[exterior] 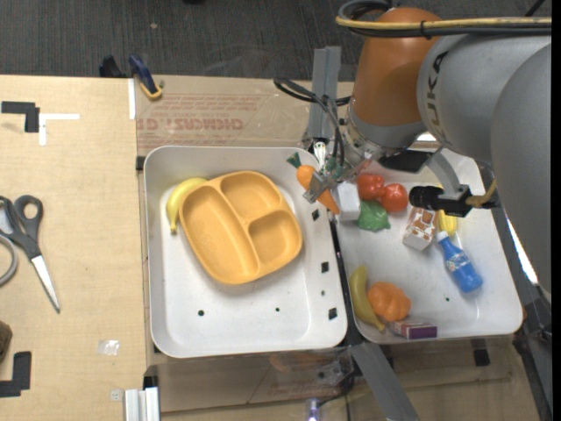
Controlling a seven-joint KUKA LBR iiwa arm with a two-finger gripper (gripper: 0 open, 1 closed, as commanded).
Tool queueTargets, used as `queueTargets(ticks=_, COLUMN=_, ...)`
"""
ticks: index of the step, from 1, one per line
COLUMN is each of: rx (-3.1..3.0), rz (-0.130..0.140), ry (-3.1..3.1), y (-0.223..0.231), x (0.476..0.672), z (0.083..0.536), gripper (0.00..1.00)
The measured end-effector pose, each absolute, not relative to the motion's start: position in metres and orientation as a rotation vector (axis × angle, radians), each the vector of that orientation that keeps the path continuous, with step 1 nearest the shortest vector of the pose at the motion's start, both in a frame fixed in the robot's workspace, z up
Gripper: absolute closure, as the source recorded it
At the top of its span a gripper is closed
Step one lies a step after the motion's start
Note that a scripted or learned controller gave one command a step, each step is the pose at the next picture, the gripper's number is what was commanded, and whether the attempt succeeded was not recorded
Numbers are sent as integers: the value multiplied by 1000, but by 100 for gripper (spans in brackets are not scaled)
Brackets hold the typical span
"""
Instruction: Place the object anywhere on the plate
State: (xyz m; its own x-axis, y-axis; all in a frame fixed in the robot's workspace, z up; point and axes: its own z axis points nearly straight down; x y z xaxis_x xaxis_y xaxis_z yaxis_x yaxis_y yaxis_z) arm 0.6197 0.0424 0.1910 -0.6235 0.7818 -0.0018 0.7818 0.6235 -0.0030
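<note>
- On the bench at 9 o'clock I see a pair of scissors [31, 244], grey handles up, blades pointing down and to the right.
- The left bin [237, 327] holds the plate [238, 226], a yellow-orange divided dish with three compartments, set in the bin's upper half and tilted on the diagonal.
- A yellow banana [178, 198] lies at the plate's 10 o'clock edge, touching the rim and partly hidden beneath it.
- The gripper [323, 182] sits over the divider between the two bins, at the plate's 2 o'clock, just off its rim.
- An orange carrot [308, 179] with a green top shows at the fingertips. It appears to be pinched there, but I cannot tell this for certain, nor how wide the fingers stand. The carrot is outside the plate.
- The right bin [491, 314] holds the other items. A white block [348, 203] is just beside the carrot at its 4 o'clock.
- A red tomato pair [383, 191] and a green leafy piece [373, 217] lie near the bin's 11 o'clock corner.
- A second banana [361, 298], an orange fruit [389, 302] and a purple block [416, 330] group at 6 o'clock.
- A small carton [420, 227] and a blue bottle [459, 262] lie near the bin's centre, toward 3 o'clock.
- The grey arm [491, 86] with its orange band enters from 1 o'clock.
</note>
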Motion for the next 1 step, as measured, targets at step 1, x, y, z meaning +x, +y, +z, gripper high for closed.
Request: queueTargets(ticks=1, rx=1364, rz=-4, ry=2829, y=42, x=620, z=191, gripper=0)
